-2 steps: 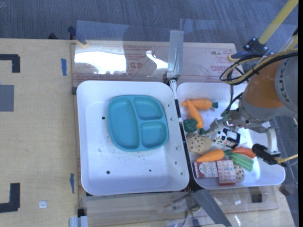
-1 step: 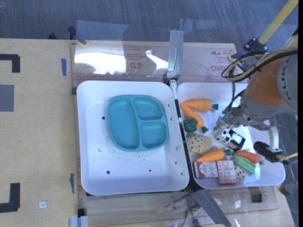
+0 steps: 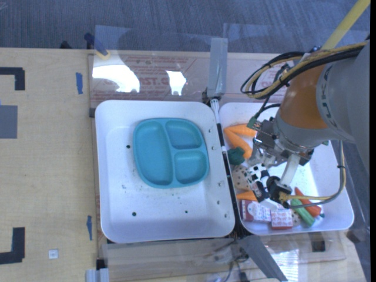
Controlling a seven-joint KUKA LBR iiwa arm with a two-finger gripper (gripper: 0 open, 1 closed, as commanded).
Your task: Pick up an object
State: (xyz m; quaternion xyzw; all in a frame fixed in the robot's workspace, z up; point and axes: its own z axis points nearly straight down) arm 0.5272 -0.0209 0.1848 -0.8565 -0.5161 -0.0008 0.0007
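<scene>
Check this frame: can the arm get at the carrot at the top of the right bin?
Probably yes. The carrot lies uncovered at the far left of the right bin, next to the divider. The gripper is low in that bin, over the pile nearer the front. The bin wall beside the carrot may crowd a grasp.

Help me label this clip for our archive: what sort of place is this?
Most likely a robotics lab test bench. A grey and orange robot arm reaches over two white bins, one holding a blue divided plate, the other a pile of toy food.
</scene>
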